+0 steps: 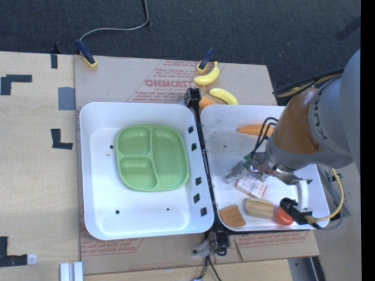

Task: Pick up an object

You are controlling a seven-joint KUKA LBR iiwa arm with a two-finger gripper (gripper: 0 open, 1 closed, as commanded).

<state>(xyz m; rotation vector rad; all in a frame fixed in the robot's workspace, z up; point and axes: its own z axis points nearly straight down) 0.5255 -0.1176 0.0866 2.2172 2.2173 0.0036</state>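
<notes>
My gripper hangs low in the right bin, near its middle, under the grey arm with the orange band. A white and red packet lies just below the gripper and close to it; whether they touch I cannot tell. An orange carrot lies at the back of this bin, partly hidden by the arm. Along the front of the bin lie a brown toast-like slice, a tan cylinder and a small red-orange piece.
The left bin holds a green divided plate. Behind the bins, two yellow banana-shaped pieces and a small orange piece lie on the cardboard. A black divider separates the bins.
</notes>
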